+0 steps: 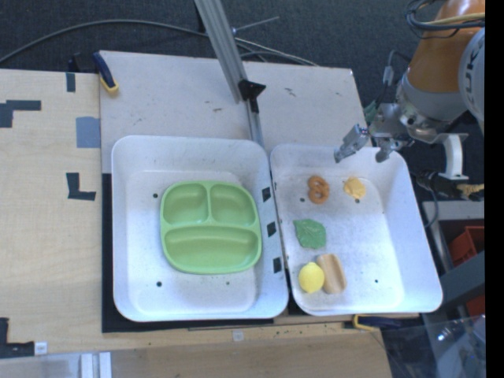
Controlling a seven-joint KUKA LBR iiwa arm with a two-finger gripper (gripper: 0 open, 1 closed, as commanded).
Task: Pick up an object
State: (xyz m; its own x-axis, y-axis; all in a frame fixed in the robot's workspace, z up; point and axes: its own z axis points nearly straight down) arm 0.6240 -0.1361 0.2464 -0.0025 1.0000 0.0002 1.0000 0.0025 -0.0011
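the left bin holds a green divided plate with free room around it. the right bin holds a pretzel, yellow piece, green leaf, lemon and hot dog, its right half free. the gripper hangs spread and unloaded over the far rim.

The end effector hangs over the far rim of the right bin, its two fingers spread apart with nothing between them. Just nearer than it lie a small chunk and, to the left, a pretzel. Nearer still sit a leaf-shaped piece, then a lemon touching a bread roll. Well to the left, the left bin holds a divided plate.
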